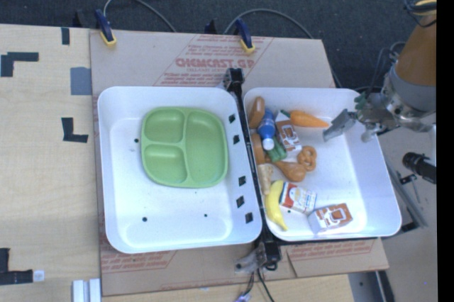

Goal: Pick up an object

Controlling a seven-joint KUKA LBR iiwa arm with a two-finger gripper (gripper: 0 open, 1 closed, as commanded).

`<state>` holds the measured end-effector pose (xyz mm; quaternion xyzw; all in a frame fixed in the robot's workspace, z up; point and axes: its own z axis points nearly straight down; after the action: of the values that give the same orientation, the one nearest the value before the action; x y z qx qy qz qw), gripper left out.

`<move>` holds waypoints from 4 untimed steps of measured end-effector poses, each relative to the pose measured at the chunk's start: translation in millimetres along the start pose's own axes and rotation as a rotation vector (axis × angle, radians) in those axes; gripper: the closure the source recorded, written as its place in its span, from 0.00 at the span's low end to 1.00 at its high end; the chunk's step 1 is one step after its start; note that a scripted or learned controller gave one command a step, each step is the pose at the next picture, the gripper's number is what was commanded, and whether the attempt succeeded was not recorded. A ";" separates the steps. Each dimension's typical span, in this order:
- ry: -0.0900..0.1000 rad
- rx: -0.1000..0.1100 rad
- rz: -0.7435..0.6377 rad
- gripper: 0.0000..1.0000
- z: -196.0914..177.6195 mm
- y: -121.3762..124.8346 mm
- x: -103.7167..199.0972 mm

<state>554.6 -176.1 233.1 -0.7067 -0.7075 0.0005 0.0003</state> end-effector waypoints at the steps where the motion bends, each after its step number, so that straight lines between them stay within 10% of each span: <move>1: 0.001 0.002 -0.001 0.00 87.5 1.6 28.7; 2: -0.001 -0.011 0.000 0.00 141.0 18.6 63.0; 3: -0.003 -0.019 0.000 1.00 129.8 20.8 63.2; 4: 0.000 0.000 0.001 1.00 87.7 -16.1 43.9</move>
<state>538.4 -132.2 145.5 -0.7070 -0.7072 0.0005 0.0002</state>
